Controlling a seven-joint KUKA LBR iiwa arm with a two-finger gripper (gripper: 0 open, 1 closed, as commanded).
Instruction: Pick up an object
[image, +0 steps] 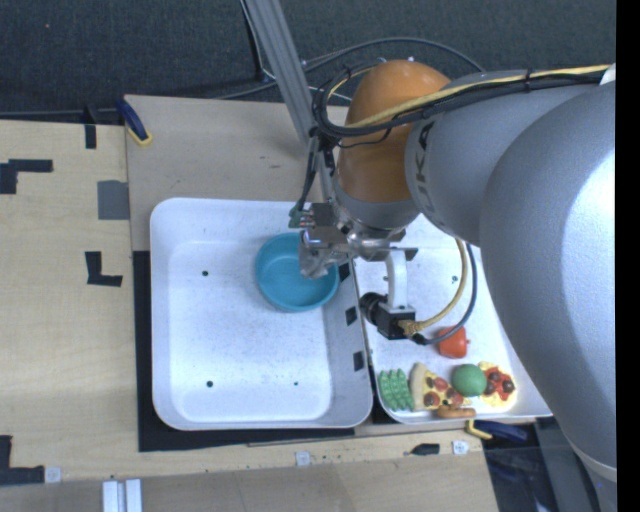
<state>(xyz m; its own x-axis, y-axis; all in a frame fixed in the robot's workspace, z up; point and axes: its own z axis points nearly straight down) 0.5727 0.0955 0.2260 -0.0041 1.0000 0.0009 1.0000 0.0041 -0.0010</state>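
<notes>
Currently, my gripper (318, 255) hangs over the right rim of the blue bowl (293, 283) in the left bin (180, 300); whether it is open or closed I cannot tell. I judge this the grasp step: next, closure on the rim and a straight lift. Toy food pieces (445, 385) lie in the right bin (440, 300), well apart.
</notes>
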